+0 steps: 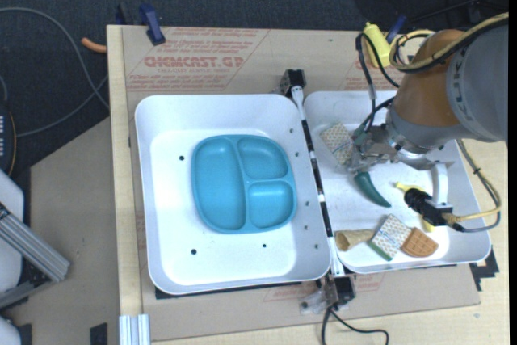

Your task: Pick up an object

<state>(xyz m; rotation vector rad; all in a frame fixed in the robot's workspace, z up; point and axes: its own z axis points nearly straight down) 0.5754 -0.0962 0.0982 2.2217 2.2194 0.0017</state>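
In the right-hand shallow white bin lies a dark green, curved, pepper-shaped object, slender and tapering to a point toward the bin's near side. Its upper end sits right beneath the metal two-finger gripper, which hangs low over the bin's left half; whether the tips touch the pepper or anything else cannot be made out, and neither can their state. Just beside the gripper, on its far-left side, lies a pale speckled square sponge. Toward the near edge of the same bin rest a tan cone-shaped piece, a patterned whitish rectangular block and an orange waffle-textured piece, close together. The left-hand shallow white bin holds a light blue three-compartment plastic plate.
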